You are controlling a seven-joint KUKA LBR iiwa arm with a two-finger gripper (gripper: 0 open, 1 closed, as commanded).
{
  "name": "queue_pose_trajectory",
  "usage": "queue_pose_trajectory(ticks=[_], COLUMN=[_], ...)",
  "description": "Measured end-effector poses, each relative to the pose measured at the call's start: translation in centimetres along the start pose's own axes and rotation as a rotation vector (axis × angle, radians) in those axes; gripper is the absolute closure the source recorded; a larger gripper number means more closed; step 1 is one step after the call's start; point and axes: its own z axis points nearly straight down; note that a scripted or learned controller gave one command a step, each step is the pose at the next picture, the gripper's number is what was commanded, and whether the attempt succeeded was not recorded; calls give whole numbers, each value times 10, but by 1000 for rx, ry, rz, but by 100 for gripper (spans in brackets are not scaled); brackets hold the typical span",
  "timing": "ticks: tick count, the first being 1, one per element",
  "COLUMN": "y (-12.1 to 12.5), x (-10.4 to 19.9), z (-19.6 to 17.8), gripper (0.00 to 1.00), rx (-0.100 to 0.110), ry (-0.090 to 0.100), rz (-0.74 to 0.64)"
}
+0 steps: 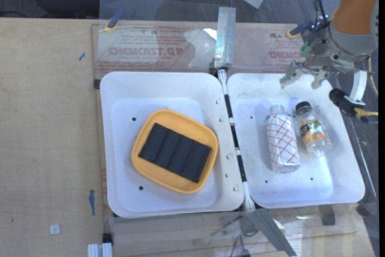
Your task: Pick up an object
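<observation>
The arm [355,15] is cut off at the frame's edge; its gripper [305,76] has its fingers spread wide, holding nothing, above a clear, black-capped bottle [311,129].

The grey arm [355,15] comes in at the desk's far right corner, its orange band uppermost, wrist bent downward. Below it the pincer [304,77] hangs with its two pale fingers [290,76] spread apart, tips pointing down, nothing between them. Cables loop along the wrist.
</observation>
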Motion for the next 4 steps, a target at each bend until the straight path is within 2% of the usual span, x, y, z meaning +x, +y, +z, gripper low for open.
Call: queue_pose_trajectory(ticks=[1, 2, 3, 4], y=[-47, -87, -85, -58], x=[-57, -50, -51, 2], z=[98, 110, 99, 5], gripper=[0, 0, 100, 100], rx=[-1, -10, -15, -2], ry=[1, -1, -1, -1], rz=[67, -3, -1, -158])
